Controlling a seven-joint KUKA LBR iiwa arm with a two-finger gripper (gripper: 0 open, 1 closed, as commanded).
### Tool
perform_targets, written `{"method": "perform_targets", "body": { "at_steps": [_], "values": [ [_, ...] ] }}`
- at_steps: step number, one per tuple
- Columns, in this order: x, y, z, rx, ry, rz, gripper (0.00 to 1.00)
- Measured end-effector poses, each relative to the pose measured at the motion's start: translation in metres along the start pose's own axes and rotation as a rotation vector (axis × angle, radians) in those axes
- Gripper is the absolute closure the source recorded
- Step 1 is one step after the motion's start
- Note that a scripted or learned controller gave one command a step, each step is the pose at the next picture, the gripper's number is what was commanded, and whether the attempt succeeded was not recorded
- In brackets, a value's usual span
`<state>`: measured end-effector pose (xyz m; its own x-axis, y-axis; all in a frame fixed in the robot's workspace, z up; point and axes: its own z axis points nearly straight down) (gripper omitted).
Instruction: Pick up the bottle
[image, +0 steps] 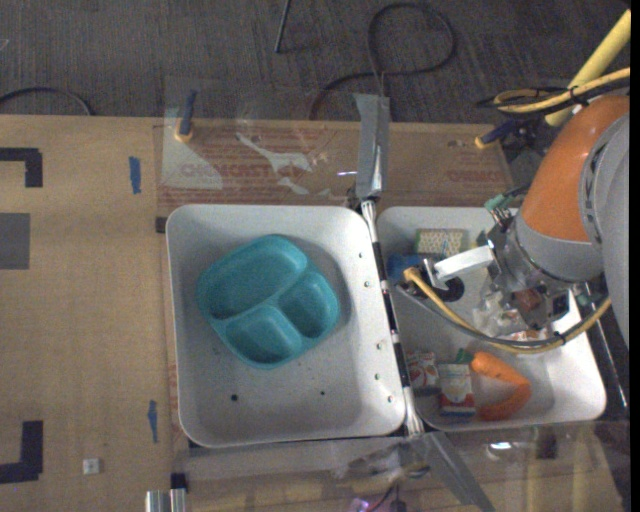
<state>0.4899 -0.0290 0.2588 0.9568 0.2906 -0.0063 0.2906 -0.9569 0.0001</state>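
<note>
A small white bottle (457, 387) with a red label and a greenish cap lies near the front wall of the right bin (585, 395). Touching its right side is an orange curved toy (502, 382). The gripper (516, 312) hangs low in the middle of the right bin, behind and to the right of the bottle and apart from it. The wrist, a white bracket and a yellow cable hide the gripper's tips. Nothing is visibly held.
The left bin (190, 400) holds a teal divided plate (268, 300). In the right bin, a small packet (421, 370) lies left of the bottle, with a blue item (404, 267) and a pale dotted pad (441, 241) at the back. The arm's orange band (575, 170) looms over the right side.
</note>
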Motion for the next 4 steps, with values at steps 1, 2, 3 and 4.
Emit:
{"method": "perform_targets", "body": {
  "at_steps": [1,2,3,4],
  "values": [
    [0.001,0.0,-0.007,0.0,-0.008,-0.003,1.0],
    [-0.001,-0.033,-0.008,0.003,-0.002,-0.349,1.0],
    [0.0,-0.033,-0.008,0.003,-0.001,-0.349,0.0],
    [0.061,-0.003,0.076,0.003,-0.001,-0.384,0.0]
  ]
}}
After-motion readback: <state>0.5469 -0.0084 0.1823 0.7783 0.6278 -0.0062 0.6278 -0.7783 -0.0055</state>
